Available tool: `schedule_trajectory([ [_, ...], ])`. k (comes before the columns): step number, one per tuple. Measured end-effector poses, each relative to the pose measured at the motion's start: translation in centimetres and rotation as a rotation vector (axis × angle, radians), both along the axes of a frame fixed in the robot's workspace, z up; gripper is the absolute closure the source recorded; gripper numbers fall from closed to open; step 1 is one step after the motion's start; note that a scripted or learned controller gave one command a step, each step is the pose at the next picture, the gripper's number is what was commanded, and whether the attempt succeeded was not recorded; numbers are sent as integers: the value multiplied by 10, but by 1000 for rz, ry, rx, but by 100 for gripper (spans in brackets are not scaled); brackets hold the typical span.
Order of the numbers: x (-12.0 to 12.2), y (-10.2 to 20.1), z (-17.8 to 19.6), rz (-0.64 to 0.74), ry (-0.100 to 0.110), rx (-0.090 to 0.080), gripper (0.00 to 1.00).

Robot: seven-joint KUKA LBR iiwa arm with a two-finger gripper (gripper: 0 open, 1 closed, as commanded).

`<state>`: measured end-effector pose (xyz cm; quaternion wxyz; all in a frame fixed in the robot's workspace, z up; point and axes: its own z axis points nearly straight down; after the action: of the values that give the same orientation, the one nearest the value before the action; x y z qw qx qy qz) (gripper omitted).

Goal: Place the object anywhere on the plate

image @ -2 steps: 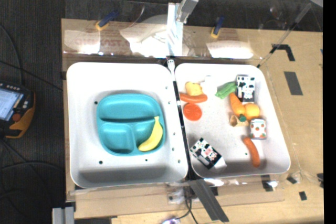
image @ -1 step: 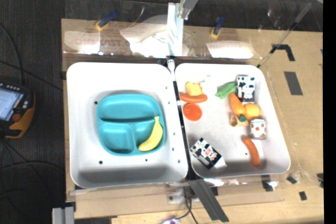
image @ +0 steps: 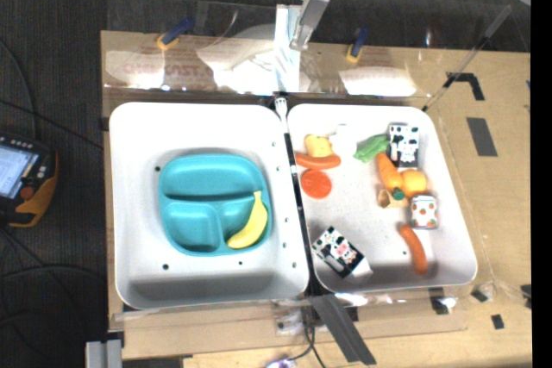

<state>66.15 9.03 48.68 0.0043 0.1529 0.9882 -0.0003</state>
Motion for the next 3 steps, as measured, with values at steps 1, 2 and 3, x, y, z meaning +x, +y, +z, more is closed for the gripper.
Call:
schedule_trajectory([
  [1,0,-12,-2,19,5,0,0],
  [2,0,-41,-2,-156,6,2,0],
  [3,-2,-55,-2,-251,6,3,0],
])
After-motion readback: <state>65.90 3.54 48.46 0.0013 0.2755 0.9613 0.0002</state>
